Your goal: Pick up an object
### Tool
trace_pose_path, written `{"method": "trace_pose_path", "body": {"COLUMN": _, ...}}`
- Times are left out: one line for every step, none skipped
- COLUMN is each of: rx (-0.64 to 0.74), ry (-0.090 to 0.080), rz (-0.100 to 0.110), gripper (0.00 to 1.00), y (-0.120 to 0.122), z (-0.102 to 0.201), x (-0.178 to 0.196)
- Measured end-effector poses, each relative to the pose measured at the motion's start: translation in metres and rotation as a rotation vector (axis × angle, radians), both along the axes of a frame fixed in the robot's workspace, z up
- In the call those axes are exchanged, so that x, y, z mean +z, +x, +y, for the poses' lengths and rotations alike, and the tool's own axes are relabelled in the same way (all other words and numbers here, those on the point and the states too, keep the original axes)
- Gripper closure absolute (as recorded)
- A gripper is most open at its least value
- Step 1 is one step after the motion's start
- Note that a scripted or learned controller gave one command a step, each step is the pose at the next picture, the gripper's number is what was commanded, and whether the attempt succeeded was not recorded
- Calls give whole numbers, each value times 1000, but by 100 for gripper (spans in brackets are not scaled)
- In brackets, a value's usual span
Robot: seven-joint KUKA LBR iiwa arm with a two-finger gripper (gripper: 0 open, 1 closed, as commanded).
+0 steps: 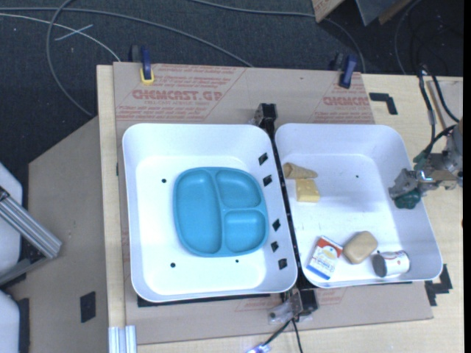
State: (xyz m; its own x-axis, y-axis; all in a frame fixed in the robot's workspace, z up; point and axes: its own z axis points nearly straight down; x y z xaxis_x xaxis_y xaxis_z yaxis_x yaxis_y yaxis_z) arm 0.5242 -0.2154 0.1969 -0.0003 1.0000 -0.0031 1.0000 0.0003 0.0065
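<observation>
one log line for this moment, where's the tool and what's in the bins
tool: over right bin's right rim, nothing visibly held | right bin: several small items | left bin: blue divided plate

The counter (81, 197) has a pale wood-grain top and sits over dark carpeted floor (44, 65). A brown printed board (221, 94) lies flat on the counter, held at its far edge by two blue-and-yellow clamps (147, 65), one near each far corner. Two shallow white bins rest side by side on this board, touching along their inner edges: the left bin (140, 197) and the right bin (412, 219). A row of small black clips (274, 226) runs along the seam between them. Black tape marks (383, 101) lie on the bare counter near the corners.
</observation>
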Motion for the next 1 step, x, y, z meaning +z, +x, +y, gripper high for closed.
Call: {"method": "trace_pose_path", "body": {"rx": 1, "ry": 0, "rz": -1, "gripper": 100, "y": 2, "z": -1, "x": 54}}
